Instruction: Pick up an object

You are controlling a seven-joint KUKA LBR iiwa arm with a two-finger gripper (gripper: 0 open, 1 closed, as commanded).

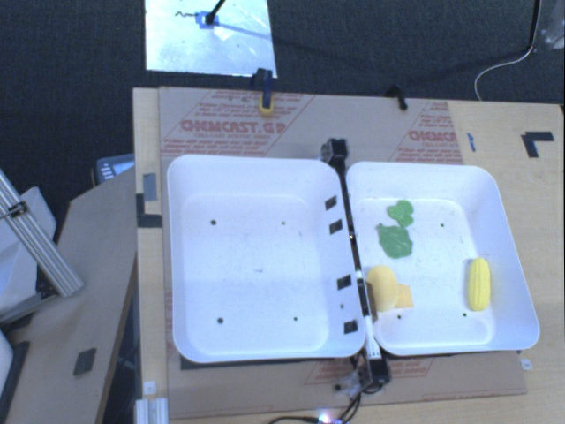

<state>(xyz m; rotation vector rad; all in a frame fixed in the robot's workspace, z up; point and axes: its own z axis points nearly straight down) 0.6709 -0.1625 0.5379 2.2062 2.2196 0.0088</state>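
Observation:
The right bin (508, 237) holds three objects. A yellow corn cob (478, 283) lies upright along the bin's right side. A green leafy piece (396, 231) rests near the bin's middle, towards the back. A yellow rounded object on an orange slab (384, 288) sits against the bin's left wall at the front.
The left bin (256, 254) stands beside the right one, joined by a black-clipped divider (350, 254). Both rest on a cardboard sheet (238, 126) on the bench. A shiny metal plate (207, 25) lies behind the bench, and an aluminium rail (31, 237) at the left.

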